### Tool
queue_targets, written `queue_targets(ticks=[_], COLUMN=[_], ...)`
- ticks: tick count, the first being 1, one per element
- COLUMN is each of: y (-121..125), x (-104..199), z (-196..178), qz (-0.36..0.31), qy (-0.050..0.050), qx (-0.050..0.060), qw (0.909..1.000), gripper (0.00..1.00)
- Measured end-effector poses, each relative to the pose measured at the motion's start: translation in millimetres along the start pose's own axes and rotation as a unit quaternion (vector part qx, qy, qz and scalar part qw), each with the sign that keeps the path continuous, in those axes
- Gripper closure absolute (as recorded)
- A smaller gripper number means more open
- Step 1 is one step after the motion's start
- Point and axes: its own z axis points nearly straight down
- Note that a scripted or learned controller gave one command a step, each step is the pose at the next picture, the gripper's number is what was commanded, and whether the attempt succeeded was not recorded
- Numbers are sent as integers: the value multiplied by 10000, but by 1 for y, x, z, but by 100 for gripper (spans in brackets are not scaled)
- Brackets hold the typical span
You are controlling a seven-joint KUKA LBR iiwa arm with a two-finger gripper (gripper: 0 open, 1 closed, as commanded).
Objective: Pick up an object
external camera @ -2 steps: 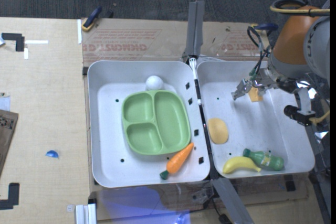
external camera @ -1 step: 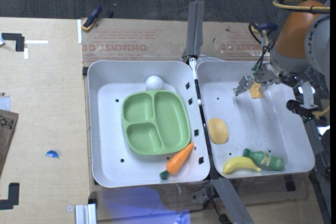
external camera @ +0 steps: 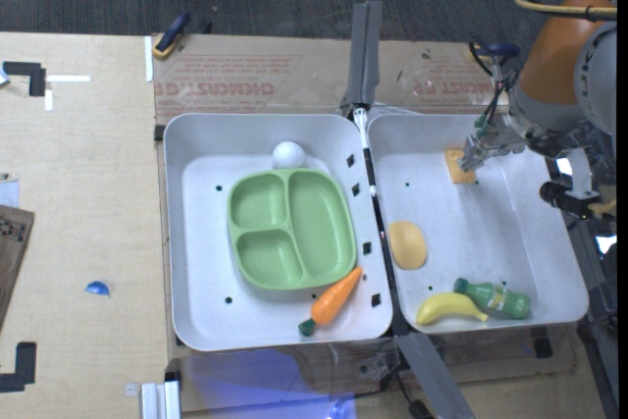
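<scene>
In the right bin (external camera: 510,211), my gripper (external camera: 476,155) hangs low over the far left part. Its tip is right at a small orange block (external camera: 456,167), which it partly covers. I cannot tell whether the block is gripped. A round yellow-orange piece (external camera: 408,244) lies by the bin's left wall. A yellow banana (external camera: 449,310) and a green bottle (external camera: 496,299) lie side by side at the near edge.
The left bin (external camera: 196,240) holds a green divided plate (external camera: 292,229), a white ball (external camera: 288,153) behind it and a carrot (external camera: 336,297) at its near right corner. A grey divider post (external camera: 365,54) stands between the bins at the back.
</scene>
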Motion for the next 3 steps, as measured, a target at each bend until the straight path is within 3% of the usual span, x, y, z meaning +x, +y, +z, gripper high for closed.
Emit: queue_targets(ticks=[1, 2, 3], y=[0, -4, 15], x=[0, -5, -8], z=[0, 18, 17], qz=[0, -44, -213], qy=[0, 37, 30], qx=[1, 59, 47], qw=[10000, 10000, 9998], gripper=[0, 0, 0])
